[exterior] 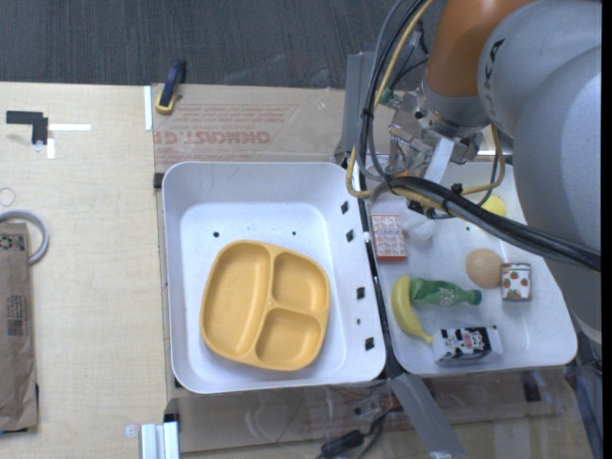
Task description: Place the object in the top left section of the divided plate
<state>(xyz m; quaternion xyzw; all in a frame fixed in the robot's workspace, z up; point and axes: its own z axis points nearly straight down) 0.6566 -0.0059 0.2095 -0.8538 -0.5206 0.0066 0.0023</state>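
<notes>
A yellow divided plate [266, 304] lies in the left white bin [191, 208]. It has one long section on its left side and two smaller ones on its right, all bare. My gripper [422, 163] hangs over the far left corner of the right bin [547, 344], below the orange band, with cables crossing it. Its tip is hard to make out. Just in front of it lies a small red and white box [388, 237]. I see nothing clearly held.
The right bin also holds a banana [409, 309], a green bottle [442, 294], a tan egg-shaped object [484, 268], a small spotted carton [514, 282], a black and white carton [467, 343] and a yellow item [493, 205] partly behind the arm. A brown bag [14, 323] lies far left.
</notes>
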